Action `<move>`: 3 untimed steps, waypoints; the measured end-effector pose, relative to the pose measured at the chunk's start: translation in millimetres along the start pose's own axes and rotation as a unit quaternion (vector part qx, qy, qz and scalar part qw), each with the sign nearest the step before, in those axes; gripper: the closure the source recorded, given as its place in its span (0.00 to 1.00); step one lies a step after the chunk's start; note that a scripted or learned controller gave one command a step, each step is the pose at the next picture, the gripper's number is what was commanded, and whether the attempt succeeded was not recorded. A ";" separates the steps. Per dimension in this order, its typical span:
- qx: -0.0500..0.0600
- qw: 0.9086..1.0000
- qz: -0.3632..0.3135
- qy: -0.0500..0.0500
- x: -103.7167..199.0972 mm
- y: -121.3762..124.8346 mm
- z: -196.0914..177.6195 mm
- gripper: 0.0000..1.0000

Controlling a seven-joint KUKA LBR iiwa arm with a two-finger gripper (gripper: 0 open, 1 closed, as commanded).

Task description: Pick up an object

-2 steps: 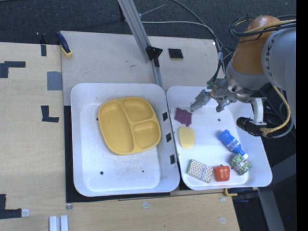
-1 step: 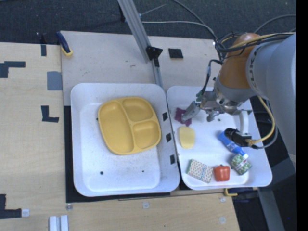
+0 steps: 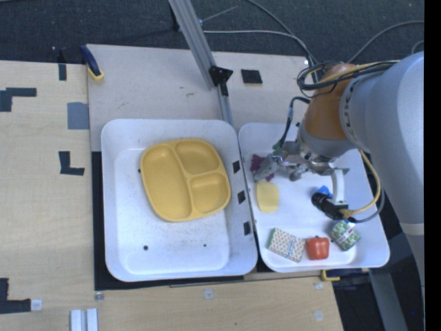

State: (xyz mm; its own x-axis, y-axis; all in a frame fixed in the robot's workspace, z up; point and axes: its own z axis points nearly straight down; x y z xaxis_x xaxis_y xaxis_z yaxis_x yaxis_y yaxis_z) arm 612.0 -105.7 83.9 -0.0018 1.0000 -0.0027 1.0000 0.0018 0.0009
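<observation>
Reaching in from three o'clock, the grey arm (image 3: 386, 116), cut off by the frame's edge, bends its orange band over the right bin (image 3: 375, 250), and its bulk hides that bin's upper right corner. Beneath it sit two shallow white bins side by side; the left bin (image 3: 124, 254) holds a yellow divided plate (image 3: 185, 178) with three compartments, lying toward twelve o'clock of that bin's floor. The gripper (image 3: 293, 164) hangs low over the right bin's upper half, and whether its fingers are spread or closed cannot be made out among the metal parts and cables. Just at its nine o'clock side lies a small purple object (image 3: 258, 163), too blurred to name. Below that, near the bin's centre left, rests a pale yellow lump (image 3: 267, 197). Along the six o'clock edge lie a patterned pouch (image 3: 285, 244), a red pepper-like piece (image 3: 317, 248) just beside it, and a green-and-white ball (image 3: 344, 234) toward four o'clock.
</observation>
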 end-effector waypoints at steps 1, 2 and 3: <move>-0.002 1.000 0.000 0.000 0.1 1.4 -13.4 1.00; -0.001 1.000 0.000 0.001 6.8 -3.0 -72.6 1.00; -0.001 1.000 0.000 0.001 10.4 -11.0 -121.6 1.00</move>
State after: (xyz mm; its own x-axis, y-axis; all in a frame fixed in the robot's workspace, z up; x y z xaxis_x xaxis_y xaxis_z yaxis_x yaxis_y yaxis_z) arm 600.9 -95.0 205.4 -0.0020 1.0000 0.0002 1.0000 0.0020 0.0034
